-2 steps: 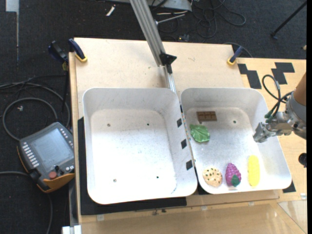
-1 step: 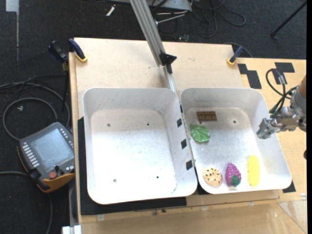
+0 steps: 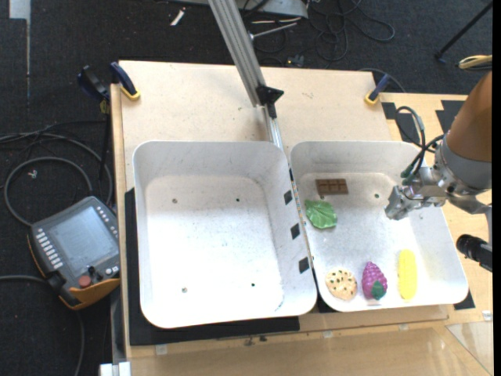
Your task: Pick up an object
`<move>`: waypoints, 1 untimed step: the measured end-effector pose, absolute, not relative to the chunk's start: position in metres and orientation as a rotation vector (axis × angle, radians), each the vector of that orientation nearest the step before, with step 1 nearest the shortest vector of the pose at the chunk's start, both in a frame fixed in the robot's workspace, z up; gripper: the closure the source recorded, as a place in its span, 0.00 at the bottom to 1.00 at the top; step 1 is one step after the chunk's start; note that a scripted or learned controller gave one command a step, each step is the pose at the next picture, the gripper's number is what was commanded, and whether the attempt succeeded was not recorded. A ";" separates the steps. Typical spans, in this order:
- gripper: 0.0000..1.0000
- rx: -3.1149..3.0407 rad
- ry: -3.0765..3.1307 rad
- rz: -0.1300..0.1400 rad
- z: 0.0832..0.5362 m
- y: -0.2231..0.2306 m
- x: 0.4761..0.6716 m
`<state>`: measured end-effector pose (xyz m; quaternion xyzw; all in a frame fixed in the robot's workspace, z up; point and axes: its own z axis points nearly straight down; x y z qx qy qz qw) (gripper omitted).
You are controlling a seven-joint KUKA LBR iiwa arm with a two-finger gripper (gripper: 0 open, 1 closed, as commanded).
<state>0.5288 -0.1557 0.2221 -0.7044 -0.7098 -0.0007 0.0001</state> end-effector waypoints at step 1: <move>1.00 -2.213 -2.231 -0.003 0.228 -0.113 0.543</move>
